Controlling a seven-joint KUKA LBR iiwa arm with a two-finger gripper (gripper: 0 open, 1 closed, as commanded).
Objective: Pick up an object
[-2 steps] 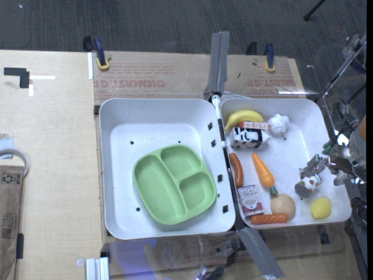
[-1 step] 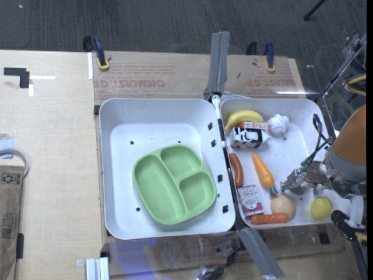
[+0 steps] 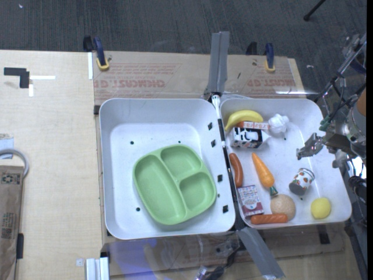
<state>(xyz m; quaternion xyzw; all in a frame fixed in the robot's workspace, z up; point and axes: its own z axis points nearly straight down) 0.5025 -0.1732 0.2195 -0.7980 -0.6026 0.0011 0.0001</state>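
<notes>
At the frame's right edge: the arm is cut off, its wrist a blur.
Pincer: over the right bin; whether spread or clenched, I cannot tell; nothing seen in it.
Objects: banana, carrot, lemon in the right bin.
Left bin: green plate.

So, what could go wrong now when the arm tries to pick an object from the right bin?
The carrot, sausage and small carton lie close together, so the gripper may push a neighbour or catch two. The lemon sits near the bin wall; fingers could hit the wall, and the round fruit may roll away.
</notes>
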